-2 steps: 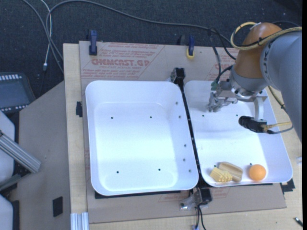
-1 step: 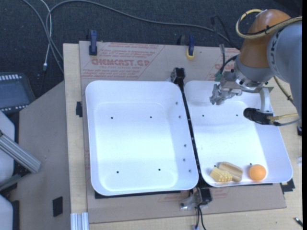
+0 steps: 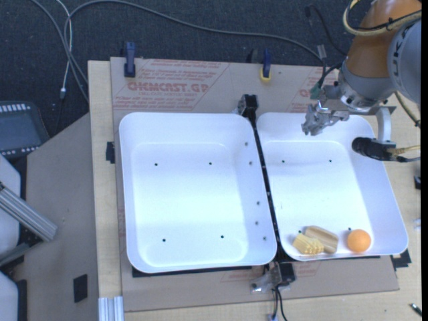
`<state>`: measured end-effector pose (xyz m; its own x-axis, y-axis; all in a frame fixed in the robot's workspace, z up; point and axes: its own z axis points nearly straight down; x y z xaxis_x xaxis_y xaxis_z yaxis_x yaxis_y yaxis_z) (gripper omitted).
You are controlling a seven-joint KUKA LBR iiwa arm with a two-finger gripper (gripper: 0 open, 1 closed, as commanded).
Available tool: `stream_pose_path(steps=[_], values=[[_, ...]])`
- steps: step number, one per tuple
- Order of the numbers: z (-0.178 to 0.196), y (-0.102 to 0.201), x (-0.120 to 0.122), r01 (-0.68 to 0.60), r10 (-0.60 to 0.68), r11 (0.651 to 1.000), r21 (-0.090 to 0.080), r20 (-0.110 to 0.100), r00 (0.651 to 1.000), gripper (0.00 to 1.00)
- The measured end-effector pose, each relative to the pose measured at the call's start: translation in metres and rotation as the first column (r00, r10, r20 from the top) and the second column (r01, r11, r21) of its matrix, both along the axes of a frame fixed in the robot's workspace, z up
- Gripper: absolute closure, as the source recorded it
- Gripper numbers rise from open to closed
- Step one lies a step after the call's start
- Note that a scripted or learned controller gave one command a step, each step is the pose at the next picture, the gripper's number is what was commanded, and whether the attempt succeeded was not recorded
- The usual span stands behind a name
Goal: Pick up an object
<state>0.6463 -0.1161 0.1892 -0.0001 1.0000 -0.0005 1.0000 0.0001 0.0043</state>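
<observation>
My gripper (image 3: 313, 127) hangs over the far edge of the right bin (image 3: 321, 179), its fingers pointing down and close together with nothing visible between them. At the near end of that bin lie three small things: a yellow corn cob (image 3: 307, 245), a tan bread roll (image 3: 322, 234) touching it from behind, and an orange ball (image 3: 359, 240) a little to the right. All three are far from the gripper, near the front rim.
The left bin (image 3: 190, 192) sits beside the right one, with a black divider clamp (image 3: 249, 103) between them at the back. A black cylinder (image 3: 372, 148) juts over the right bin's right rim. Blue and yellow clamps hold the cardboard base at the back.
</observation>
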Motion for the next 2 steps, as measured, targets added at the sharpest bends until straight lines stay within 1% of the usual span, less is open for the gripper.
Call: stream_pose_path(steps=[1, 2], values=[[0.043, -0.003, 0.001, 0.0, 0.0, 1.0, 0.0, 0.0, 1.0, 1.0], [0.038, 0.046, -0.011, -0.003, 0.003, 1.0, 0.001, -0.004, 1.0, 1.0]])
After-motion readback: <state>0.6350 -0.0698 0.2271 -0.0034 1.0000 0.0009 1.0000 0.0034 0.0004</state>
